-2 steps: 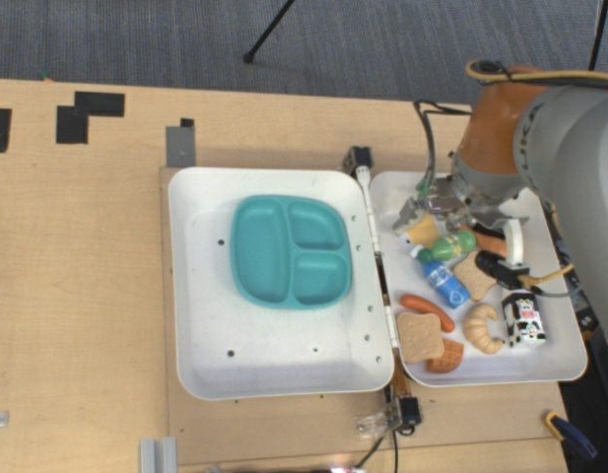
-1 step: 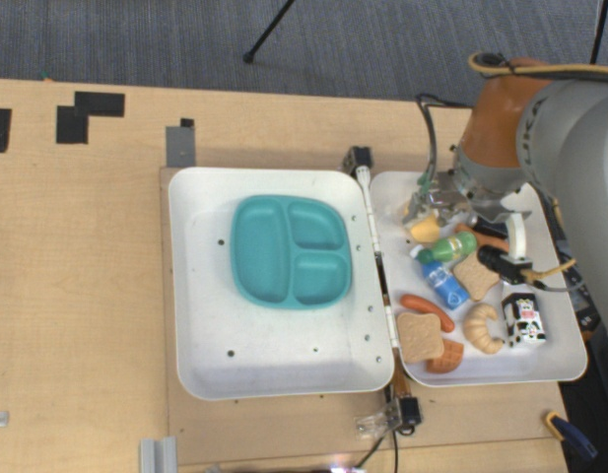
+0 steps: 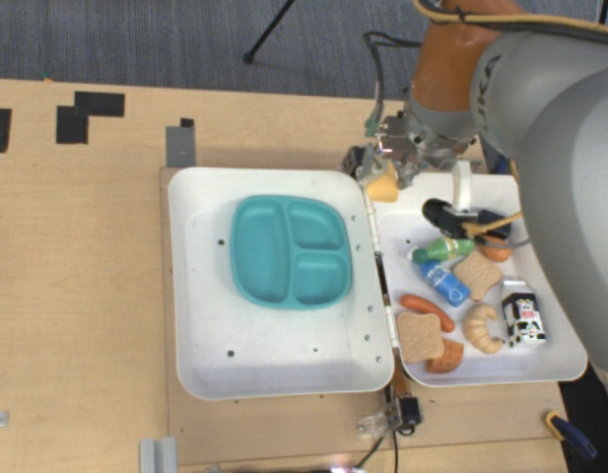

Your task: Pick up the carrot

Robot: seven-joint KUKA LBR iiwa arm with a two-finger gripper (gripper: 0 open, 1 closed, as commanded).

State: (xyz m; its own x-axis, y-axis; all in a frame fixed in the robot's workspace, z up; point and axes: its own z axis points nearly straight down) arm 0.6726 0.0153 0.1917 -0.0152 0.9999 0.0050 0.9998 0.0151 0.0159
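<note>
Two shallow white bins sit side by side on the tabletop (image 3: 77,294). The left bin (image 3: 185,264) holds a teal divided plate (image 3: 289,251); the right bin (image 3: 558,358) holds the food items.

The end effector (image 3: 390,161) hangs at the upper-left corner of the right bin, w/ a yellow cheese wedge (image 3: 382,188) just below it in the frame. How far open it is, and whether it has hold of anything, can't be told from this angle.

The carrot (image 3: 497,253) is prob. the small orange piece in the upper right part of the right bin. It is partly hidden and sits just beside a bread slice (image 3: 479,276) at its lower left. The ID is tentative, since a red-orange sausage (image 3: 426,309) lower in the bin is close in colour.

Step in hand (judged): the approach; the carrot isn't grasped yet.

To do it well:
- Travel toward frame right and slightly down, passing clear of the wedge.
- Descend from above, centred on the orange piece.
- Set the closing direction across the carrot's narrow width, not along its length.
- Keep off the bread slice and the green-and-blue bottle (image 3: 441,267) to its left, so neither is dragged or pinched along w/ it.
- Go low enough to get under the carrot's widest part, since a rounded item may slip out of a shallow grip.
</note>
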